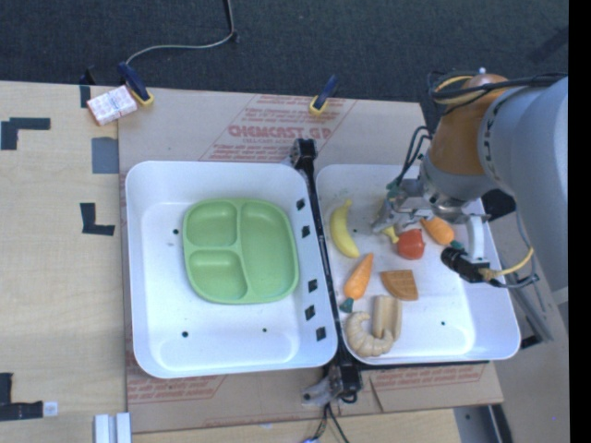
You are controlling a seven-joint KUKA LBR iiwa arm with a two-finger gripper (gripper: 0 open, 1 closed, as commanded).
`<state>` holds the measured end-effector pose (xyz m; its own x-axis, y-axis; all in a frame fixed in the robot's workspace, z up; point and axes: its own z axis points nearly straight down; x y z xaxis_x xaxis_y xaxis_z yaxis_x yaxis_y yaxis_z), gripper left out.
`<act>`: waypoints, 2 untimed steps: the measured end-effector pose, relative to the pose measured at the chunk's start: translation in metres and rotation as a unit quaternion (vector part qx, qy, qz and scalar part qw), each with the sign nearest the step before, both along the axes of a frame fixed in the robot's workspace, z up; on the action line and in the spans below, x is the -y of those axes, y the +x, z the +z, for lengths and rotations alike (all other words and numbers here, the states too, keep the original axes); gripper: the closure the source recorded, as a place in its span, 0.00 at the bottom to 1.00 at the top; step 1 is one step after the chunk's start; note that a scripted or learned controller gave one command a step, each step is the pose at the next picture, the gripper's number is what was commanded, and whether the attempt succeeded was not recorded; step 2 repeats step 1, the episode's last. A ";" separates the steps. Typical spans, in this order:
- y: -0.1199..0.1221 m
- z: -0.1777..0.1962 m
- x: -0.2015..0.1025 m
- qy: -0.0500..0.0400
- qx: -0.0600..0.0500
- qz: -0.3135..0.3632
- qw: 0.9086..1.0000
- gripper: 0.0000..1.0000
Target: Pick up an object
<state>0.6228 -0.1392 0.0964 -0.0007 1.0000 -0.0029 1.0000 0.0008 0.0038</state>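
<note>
Two white bins: a tray on the left, toy food and the gripper on the right.

The left bin (148, 275) holds a green divided plate (240, 250). The right bin (480, 335) holds a banana (343, 230), a carrot (359, 276), a tomato (410, 244), an orange piece (439, 230), a brown wedge (399, 284) and a croissant (373, 326). The gripper (399, 218) hangs low just beside the tomato; whether its jaws are wide or closed, I cannot tell.

Toy food (358, 276) beside green tray (242, 251)

Plate (242, 250) in left bin (152, 340)
</note>
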 end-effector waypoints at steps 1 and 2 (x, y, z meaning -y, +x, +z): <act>-0.032 0.088 -0.094 0.002 -0.002 0.001 1.000 1.00; -0.032 0.088 -0.094 0.002 -0.002 0.001 1.000 1.00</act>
